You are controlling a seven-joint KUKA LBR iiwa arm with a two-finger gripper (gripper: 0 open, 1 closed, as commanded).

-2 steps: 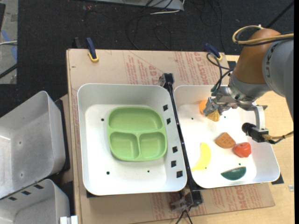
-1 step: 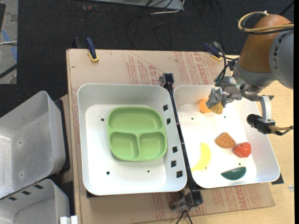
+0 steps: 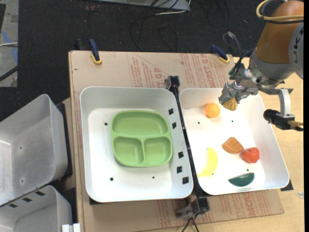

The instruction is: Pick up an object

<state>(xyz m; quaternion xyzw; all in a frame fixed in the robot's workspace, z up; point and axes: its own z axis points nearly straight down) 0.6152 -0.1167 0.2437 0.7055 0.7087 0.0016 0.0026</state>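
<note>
Over the right bin's back edge: gripper point(image 3: 231, 99) hung at the end of the grey arm point(image 3: 277, 37), which came in from the upper right.
Gripper state: fingers closed on a small tan object point(image 3: 231, 104); it sat between the fingertips, lifted off the bin floor.
Tan object, orientation: too small and part-hidden to tell its long axis or which way it pointed; looked lumpy, a little wider than tall.
Tan object, location: above the far part of the right bin point(image 3: 263, 129), just right of the orange ball point(image 3: 212, 110), not touching it.
Right bin contents: orange ball near the back left; waffle-like orange piece point(image 3: 232, 145) mid-bin; red piece point(image 3: 250, 154) just beside it on the right; yellow banana point(image 3: 209, 162) lower left, long axis roughly front to back, slightly curved; dark green piece point(image 3: 241, 179) near the front edge, long axis left to right.
Left bin point(image 3: 96, 129): held a light green divided tray point(image 3: 142, 137), three compartments, lying flat, roughly centred.
Surface: both bins sat side by side, touching along a black divider, on a brown cardboard sheet point(image 3: 145, 66) with red printing; blue-and-yellow clamps point(image 3: 95, 52) at the back edge.
Room: dark floor with loose cables point(image 3: 159, 13) behind the bench; white plastic tubs point(image 3: 29, 144) at the left edge.
</note>
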